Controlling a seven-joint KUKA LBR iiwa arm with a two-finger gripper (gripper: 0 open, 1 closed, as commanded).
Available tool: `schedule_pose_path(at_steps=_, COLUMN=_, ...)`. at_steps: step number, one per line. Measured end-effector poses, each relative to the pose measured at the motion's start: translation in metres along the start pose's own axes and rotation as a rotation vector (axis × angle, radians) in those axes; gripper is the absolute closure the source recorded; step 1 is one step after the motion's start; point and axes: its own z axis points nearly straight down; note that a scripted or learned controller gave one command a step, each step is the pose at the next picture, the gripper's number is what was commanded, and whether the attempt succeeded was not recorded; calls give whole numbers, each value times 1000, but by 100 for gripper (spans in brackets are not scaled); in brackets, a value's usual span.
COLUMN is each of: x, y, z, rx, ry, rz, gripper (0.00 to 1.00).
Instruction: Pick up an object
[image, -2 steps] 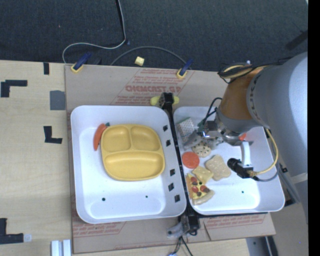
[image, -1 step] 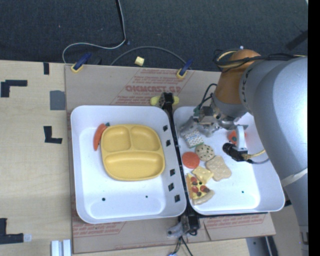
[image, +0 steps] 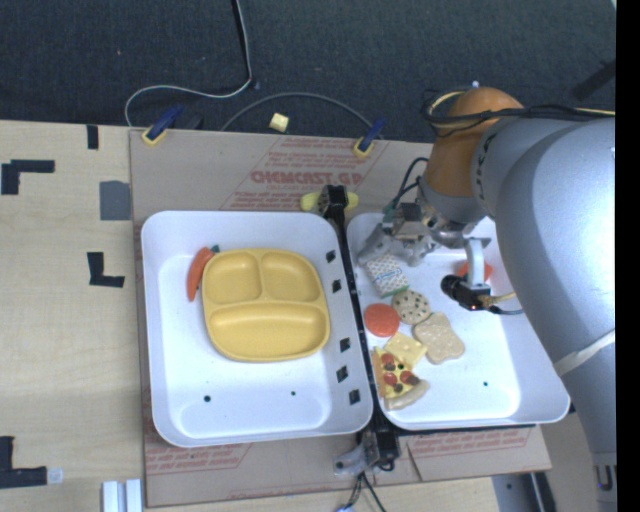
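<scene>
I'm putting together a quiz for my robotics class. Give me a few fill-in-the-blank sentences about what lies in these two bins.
1. The yellow divided plate lies in the ____ bin.
2. The carrot lies beside the plate's ____ edge.
3. The pizza slice lies in the ____ bin.
4. The gripper hovers over the ____ bin, near the divider.

Missing words: left; left; right; right

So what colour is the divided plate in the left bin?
The divided plate is yellow, shown plainly in the camera view.
</scene>
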Motion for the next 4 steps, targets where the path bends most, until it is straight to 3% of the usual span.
schedule_pose_path(at_steps=1, x=-39, y=-82, z=-2, rx=-10, ry=1, rz=5, gripper=0)
schedule_pose_path(at_steps=2, x=-21, y=-93, z=-2, rx=-13, ry=-2, rz=2, gripper=0)
schedule_pose_path(at_steps=3, x=-5, y=-55, z=-1, rx=-9, ry=1, rz=1, gripper=0)
schedule_pose_path(at_steps=4, x=-3, y=2, z=0, rx=-5, ry=0, rz=-2, gripper=0)
